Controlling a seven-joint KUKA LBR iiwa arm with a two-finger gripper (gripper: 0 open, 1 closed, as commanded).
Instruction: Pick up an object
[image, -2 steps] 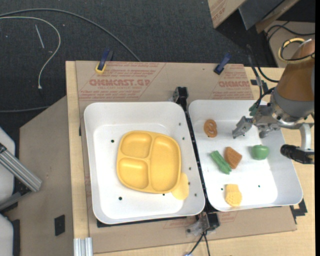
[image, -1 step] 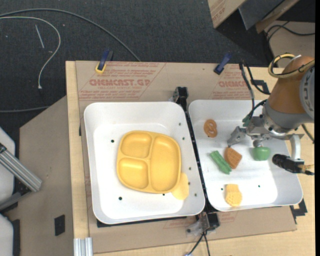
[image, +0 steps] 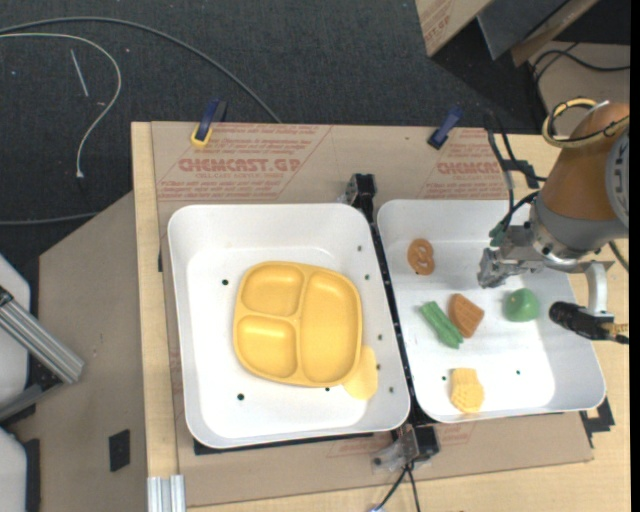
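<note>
From the fixed overhead camera, two shallow white bins sit side by side on a cardboard-covered bench. The left bin (image: 190, 300) holds a yellow divided plate (image: 297, 322), lying flat near the bin's middle, with a small yellow piece (image: 362, 377) touching its near right corner. The right bin (image: 580, 385) carries five small items: a brown pretzel-like piece (image: 421, 256) toward the far left, a green pod-shaped toy (image: 440, 324) lying just beside an orange-brown wedge (image: 466, 314) near the centre, a round green object (image: 520, 304) to their right, and a yellow corn-like piece (image: 465, 389) at the near side. The grey-and-orange arm reaches in from the right, its gripper (image: 497, 268) poised over the far part of the right bin, just left of and beyond the round green object. Nothing shows between its fingers, though whether they stand apart or together cannot be told.
</note>
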